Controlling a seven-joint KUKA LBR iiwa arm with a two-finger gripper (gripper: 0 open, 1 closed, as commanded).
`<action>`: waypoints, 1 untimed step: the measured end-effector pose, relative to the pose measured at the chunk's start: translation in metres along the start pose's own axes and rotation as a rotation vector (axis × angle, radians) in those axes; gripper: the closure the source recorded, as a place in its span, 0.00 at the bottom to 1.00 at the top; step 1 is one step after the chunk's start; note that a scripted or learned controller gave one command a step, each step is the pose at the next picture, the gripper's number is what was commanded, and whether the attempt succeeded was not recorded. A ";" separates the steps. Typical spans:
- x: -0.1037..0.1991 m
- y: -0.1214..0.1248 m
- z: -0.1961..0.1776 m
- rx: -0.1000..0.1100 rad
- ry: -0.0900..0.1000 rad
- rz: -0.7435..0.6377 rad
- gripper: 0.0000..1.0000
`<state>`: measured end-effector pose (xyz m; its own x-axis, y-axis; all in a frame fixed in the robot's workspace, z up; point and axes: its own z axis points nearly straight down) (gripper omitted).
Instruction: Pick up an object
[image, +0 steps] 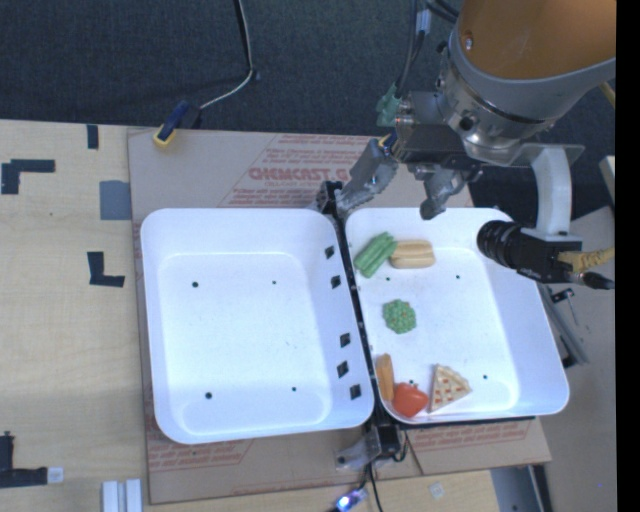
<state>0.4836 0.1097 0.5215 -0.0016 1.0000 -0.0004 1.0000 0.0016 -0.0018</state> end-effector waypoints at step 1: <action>0.000 0.000 0.000 0.000 0.000 0.000 0.00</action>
